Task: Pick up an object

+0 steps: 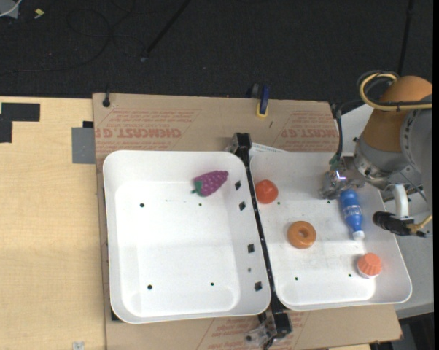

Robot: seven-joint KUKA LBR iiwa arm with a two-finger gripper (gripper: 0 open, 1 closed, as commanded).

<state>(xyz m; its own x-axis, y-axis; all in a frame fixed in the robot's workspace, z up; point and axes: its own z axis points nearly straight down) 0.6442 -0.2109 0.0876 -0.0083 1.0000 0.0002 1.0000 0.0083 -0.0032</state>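
Approach step, by my reading: gripper (335, 183) hovers at the right bin's (394, 297) far edge, just beside the blue bottle (351, 211). Whether its jaws are parted, I cannot tell. Next it must descend squarely over the bottle.

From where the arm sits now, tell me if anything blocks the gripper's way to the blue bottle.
Nothing visible blocks it. The blue bottle lies in the right bin, right beside the gripper at the bin's far right side. The donut and both orange pieces lie off to the side.
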